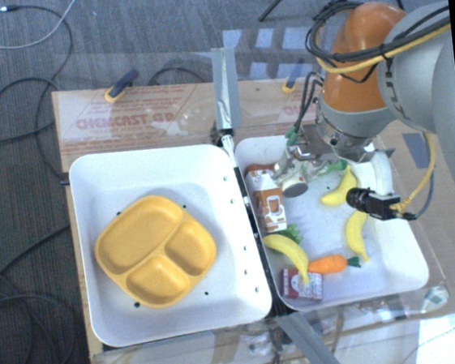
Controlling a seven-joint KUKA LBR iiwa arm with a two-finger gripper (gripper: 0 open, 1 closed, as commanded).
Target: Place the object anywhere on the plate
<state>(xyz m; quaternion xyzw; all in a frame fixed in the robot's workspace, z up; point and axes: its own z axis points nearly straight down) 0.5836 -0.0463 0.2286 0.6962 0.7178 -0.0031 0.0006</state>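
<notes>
With the gripper [303,164] lowered into the right bin [400,267] near a brown carton [268,205], its state cannot be told, and crowded items could be mis-grasped before the yellow plate [155,249] is reached.

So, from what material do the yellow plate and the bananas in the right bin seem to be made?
The plate looks like moulded plastic with a matte finish: one uniform yellow, rounded compartment walls, only soft highlights. The bananas and are probably plastic toys: smooth, evenly bright yellow, unmarked skin with a slight sheen. Rubber or foam cannot be excluded from this view.
</notes>
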